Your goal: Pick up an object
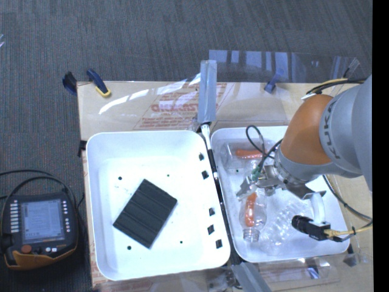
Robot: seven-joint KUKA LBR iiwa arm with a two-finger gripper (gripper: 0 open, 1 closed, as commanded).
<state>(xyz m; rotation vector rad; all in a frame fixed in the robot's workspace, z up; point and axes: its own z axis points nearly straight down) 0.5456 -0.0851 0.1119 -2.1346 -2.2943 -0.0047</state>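
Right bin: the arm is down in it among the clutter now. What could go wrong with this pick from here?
1. The gripper is low among crowded items: a clear plastic bottle, an orange piece and crinkled clear plastic. It may close on nothing or on two at once.
2. The bottle looks smooth and see-through, so it could slip.
3. The black cable looping by the wrist could snag on the right bin.
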